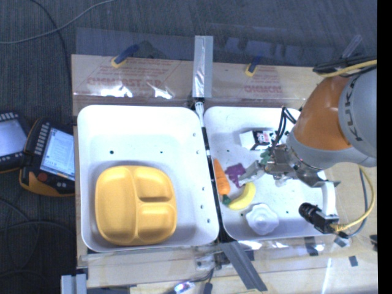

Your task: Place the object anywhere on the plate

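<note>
Left bin (92, 127): yellow plate (136, 203) with three compartments, sitting toward the bin's near edge, nothing on it.

Right bin (229, 124): along its left wall, a carrot (220, 176), long axis running near to far. Just beside it, a purple piece (235, 174). Toward the near edge, a banana (242, 196), curved, long axis on a slant from near-left to far-right, its far-right tip closest to the jaws. A white bottle-like item (262, 218) at the near edge. A small white card (258, 138) toward the far edge.

Gripper (252, 173) low over the bin's middle, touching or just above the purple piece and the banana's tip. Jaws: cannot tell whether wide or narrow; nothing visibly held.

Judgement: pick step in hand, likely the banana or the purple piece; which one is unclear. Next move calls for a secure grasp, a lift clear of the bin wall, then travel left to the plate.
</note>
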